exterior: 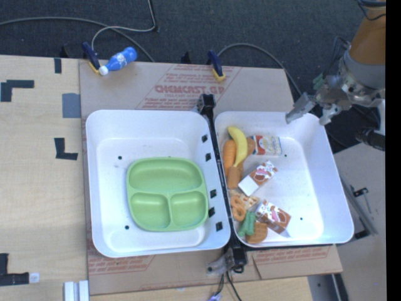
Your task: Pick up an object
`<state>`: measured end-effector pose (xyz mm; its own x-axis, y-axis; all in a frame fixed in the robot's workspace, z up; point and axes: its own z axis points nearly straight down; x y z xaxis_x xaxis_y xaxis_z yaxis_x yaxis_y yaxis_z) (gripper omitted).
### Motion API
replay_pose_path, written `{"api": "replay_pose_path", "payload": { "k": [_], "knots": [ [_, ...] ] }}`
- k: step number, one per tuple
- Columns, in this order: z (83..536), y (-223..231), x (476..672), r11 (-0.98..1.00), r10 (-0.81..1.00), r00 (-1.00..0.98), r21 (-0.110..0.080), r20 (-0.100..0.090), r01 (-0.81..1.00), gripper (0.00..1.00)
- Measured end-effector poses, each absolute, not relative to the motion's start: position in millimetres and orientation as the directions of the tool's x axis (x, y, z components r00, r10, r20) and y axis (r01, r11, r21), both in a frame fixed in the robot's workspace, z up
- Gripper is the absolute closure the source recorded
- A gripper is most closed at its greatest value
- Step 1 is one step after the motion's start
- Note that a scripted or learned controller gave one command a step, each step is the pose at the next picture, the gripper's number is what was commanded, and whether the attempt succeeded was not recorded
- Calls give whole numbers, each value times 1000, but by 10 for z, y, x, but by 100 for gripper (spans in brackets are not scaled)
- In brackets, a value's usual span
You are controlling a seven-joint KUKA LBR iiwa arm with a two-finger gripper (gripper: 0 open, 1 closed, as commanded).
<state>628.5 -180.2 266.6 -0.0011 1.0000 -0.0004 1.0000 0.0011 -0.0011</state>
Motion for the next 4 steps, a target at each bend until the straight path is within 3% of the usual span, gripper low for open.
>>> {"api": "replay_pose_path", "payload": {
  "k": [1, 2, 3, 4],
  "knots": [
    [1328, -1233, 6178, 2, 1000, -2, -5, 1, 1000, 0],
    [920, -1010, 6713, 1, 1000, -1, 11, -7, 1000, 0],
    [996, -978, 6711, 4, 1000, -4, 11, -3, 1000, 100],
    [1853, -121, 6486, 3, 1000, -3, 1, 1, 1000, 100]
  ]
}}
